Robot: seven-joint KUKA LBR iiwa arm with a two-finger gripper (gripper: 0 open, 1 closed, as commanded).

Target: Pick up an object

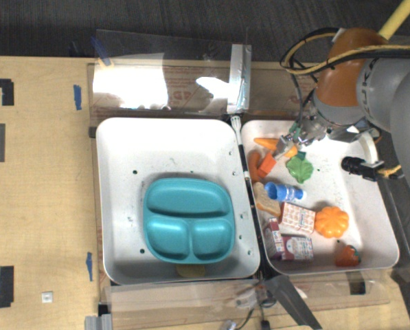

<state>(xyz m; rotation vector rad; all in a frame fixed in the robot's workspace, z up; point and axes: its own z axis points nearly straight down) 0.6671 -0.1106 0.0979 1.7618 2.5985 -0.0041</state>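
Objects for the pick sit crowded in the right bin (pixel 386 249), so I'll read them from the near edge back. Nearest me, at about five o'clock in that bin, I see a small red piece (pixel 347 255), and at seven o'clock a dark-and-white carton (pixel 292 247). Just behind it lies a pink patterned box (pixel 298 219), touching an orange pumpkin (pixel 331 221) on its three o'clock side. Farther back, a blue bottle (pixel 283 193) lies on its side near the bin's left wall. Beyond that a green leafy item (pixel 300 168) rests just beside the gripper (pixel 294 144), with an orange carrot (pixel 266 144) at the gripper's nine o'clock. The fingertips point down toward the carrot and the green item; I cannot tell how far apart they are, or whether they touch anything. In the left bin (pixel 115 150) a teal divided tray (pixel 187 218) sits near its centre.
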